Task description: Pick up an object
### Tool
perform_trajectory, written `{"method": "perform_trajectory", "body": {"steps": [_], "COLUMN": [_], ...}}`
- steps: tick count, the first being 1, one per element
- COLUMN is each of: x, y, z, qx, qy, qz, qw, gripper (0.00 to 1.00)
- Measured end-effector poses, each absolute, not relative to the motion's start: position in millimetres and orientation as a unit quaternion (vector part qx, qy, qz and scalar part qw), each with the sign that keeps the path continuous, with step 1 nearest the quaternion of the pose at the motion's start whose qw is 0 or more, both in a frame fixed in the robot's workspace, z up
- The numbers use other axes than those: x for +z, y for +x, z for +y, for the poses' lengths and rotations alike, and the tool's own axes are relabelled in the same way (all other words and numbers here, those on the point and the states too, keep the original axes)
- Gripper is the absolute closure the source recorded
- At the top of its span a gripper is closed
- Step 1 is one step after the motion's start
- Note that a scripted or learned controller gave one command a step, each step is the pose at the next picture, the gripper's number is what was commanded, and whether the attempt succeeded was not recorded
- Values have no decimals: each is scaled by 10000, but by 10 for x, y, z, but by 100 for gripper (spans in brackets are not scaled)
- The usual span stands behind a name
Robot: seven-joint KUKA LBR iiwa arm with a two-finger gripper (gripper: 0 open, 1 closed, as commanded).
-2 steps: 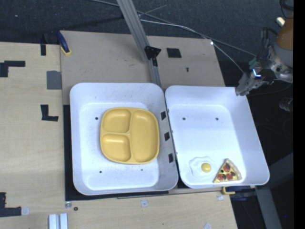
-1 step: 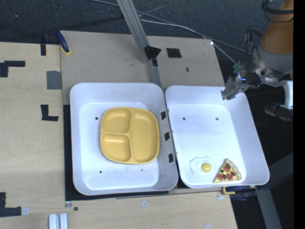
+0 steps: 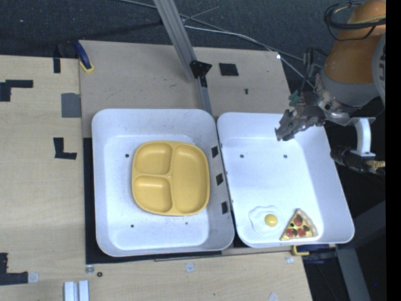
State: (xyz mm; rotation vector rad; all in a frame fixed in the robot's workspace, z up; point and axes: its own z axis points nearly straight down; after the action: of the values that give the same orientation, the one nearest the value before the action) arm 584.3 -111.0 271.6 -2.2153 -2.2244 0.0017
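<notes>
- Your tool [image 3: 289,129] hovers over the right bin's [image 3: 326,168] far edge; I cannot tell its state.
- Nothing is picked yet: the fried egg [image 3: 265,219] and pizza slice [image 3: 299,226] lie well below it, near the front rim.

Illumination is even and moderately bright, apparently from overhead. The two white bins [image 3: 156,121] read near overexposed, with little surface detail. Shadows are soft and short; a faint one lies under the yellow divided plate [image 3: 170,178] toward 6 o'clock. Background at 12 o'clock is dark. Focus is slightly soft throughout, with mild grain. The arm [image 3: 354,61] at 2 o'clock shows slight blur.
</notes>
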Motion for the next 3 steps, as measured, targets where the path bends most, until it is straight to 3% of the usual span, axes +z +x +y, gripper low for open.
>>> {"method": "perform_trajectory", "body": {"steps": [3], "x": [2237], "y": [5363], "z": [416], "qx": [13], "qy": [-7049], "qz": [-7093], "qw": [19], "gripper": [100]}}
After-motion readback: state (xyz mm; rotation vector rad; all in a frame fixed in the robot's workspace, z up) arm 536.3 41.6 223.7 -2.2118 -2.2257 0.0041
